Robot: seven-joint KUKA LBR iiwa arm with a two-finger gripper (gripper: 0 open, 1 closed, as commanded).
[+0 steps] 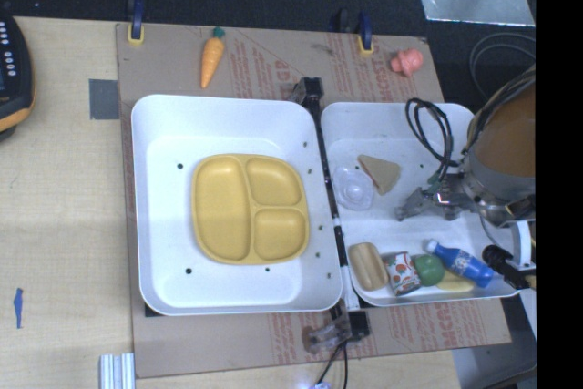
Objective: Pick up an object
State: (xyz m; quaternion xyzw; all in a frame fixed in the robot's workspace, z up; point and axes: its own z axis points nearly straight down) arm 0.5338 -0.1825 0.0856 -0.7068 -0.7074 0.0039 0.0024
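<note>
gripper (414,205) hanging low in the right white bin (339,118), can't tell its grip tbh | tan wedge-shaped block (381,171) sitting just up-left of it | probably wanting to centre over the wedge before closing

Two glossy white plastic bins (150,196) sit on matt brown cardboard (264,64) over pale wood-look bench (55,223).
</note>
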